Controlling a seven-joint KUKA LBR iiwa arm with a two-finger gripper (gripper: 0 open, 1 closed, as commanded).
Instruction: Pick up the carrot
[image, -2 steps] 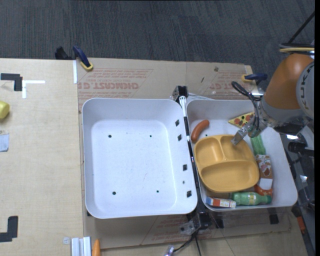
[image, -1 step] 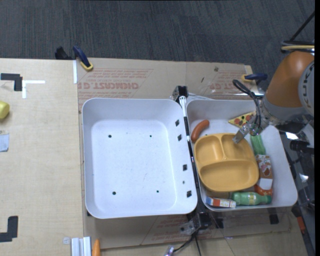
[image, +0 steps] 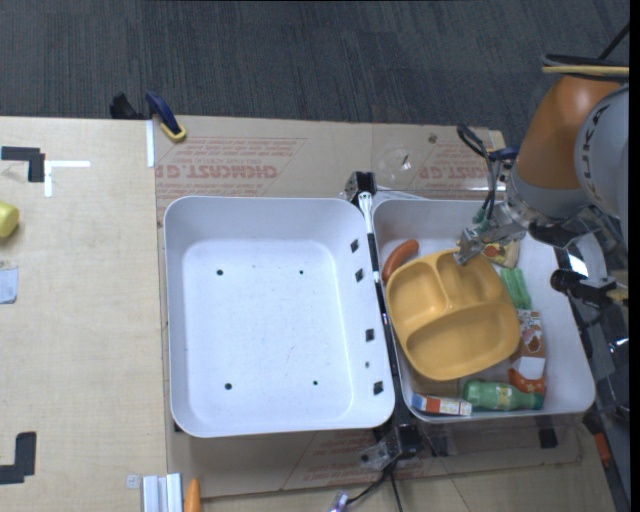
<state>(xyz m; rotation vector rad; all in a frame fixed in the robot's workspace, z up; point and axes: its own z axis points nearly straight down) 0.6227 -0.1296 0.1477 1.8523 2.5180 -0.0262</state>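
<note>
The jaws hang over the plate rim; whether spread, I cannot tell. The carrot, perhaps partly tucked under it, could slip.

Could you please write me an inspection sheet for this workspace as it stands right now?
Surface: two white bins; left bin, right bin, on cardboard.
Job's things: carrot lies in the right bin's upper left corner, beside the yellow plate.
Clutter: yellow divided plate, green bottle, small packets around it.
Grippers: gripper sits over the plate's upper rim, apart from the carrot.
Cables: dark wires by the arm's wrist.
Surroundings: blue clamp, yellow object at left.
</note>
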